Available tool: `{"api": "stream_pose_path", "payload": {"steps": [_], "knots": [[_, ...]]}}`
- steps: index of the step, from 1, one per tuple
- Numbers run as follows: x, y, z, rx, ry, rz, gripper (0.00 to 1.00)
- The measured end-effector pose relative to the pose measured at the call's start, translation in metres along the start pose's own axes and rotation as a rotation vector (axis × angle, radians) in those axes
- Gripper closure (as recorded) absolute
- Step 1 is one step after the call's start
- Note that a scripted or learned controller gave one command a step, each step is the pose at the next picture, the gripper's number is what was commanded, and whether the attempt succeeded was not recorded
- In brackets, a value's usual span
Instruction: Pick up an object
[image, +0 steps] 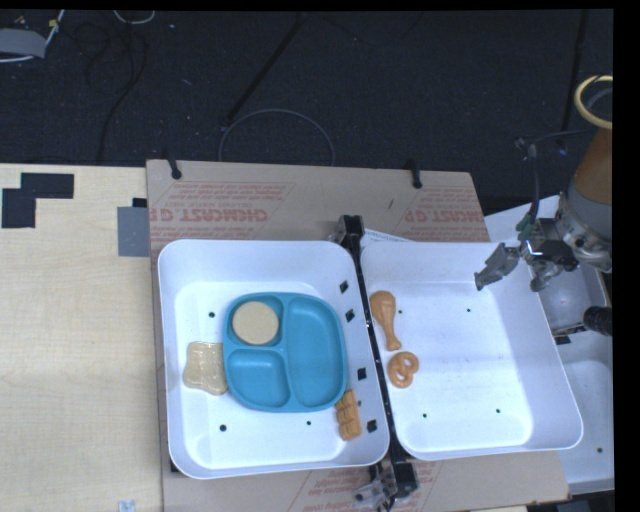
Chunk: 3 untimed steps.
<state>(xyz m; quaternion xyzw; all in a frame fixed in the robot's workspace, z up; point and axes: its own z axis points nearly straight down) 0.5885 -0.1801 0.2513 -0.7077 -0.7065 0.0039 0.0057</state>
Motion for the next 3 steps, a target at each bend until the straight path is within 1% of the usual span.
{"api": "stream_pose_path", "payload": {"steps": [1,2,3], "knots": [[0.000,0.002,-0.007,-0.013,-0.003,-0.002,0.00],[-0.003,-0.005,0.040,-0.006,-0.001,-0.001,0.00],[-0.003,0.004,0.089,-0.006,-0.001,-0.001,0.00]]}}
